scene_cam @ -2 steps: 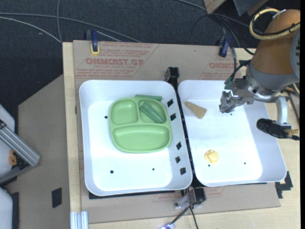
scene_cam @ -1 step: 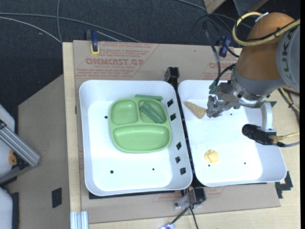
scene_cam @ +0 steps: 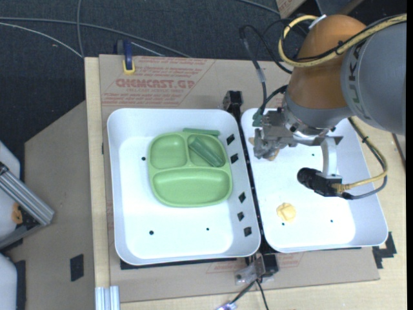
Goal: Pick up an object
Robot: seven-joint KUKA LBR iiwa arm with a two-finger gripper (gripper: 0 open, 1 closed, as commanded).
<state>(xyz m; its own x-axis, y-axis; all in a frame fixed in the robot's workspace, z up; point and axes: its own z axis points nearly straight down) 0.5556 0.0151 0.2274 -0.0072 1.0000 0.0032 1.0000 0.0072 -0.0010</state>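
End effector (scene_cam: 266, 148) near right bin (scene_cam: 368, 228) left edge — yellow object (scene_cam: 286, 211) apart.

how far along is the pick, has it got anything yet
Nothing looks picked up. The gripper sits low over the right bin near its left wall, with no object seen in it. The small yellow object lies loose on that bin's floor, and the green divided plate rests in the left bin. The whole grasp and lift remain.

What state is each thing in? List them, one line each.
green divided plate: flat in the left bin, right way up.
green utensil: lying in the plate's upper right compartment.
yellow object: loose on the right bin floor, untouched.
gripper: over the right bin's left edge, holding nothing visible.
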